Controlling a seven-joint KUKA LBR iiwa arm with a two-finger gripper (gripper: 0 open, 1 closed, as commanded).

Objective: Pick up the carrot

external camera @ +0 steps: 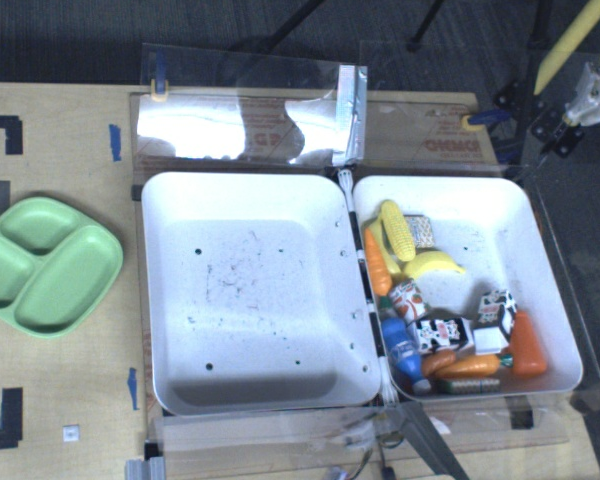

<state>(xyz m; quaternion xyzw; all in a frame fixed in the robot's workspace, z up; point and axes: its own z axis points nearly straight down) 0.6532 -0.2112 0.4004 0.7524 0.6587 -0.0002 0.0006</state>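
Two white bins sit side by side on the worktop (60, 118), their rims meeting at a central divider. The left bin (245, 278) has a bare floor and is the widest open room on the bench. The right bin (480, 208), on the side the arm reaches in from, has free floor only along its far and right portions. The carrot (527, 346), taken here as the stout tapered orange piece, lies in the near right corner of that bin, close to the right wall and almost against the near rim, which leaves little clearance on those two sides. Just left of it lie a small black-and-white carton (442, 333) and a longer orange piece (470, 365) along the near rim. A slim orange piece (377, 258) runs along the divider wall; which of the orange pieces is truly the carrot cannot be told for certain. A corn cob (397, 230) and a banana (435, 264) lie farther back. A green divided plate (45, 265) rests on the worktop well left of both bins. The tool's state cannot be told, nor the carrot's place relative to it.
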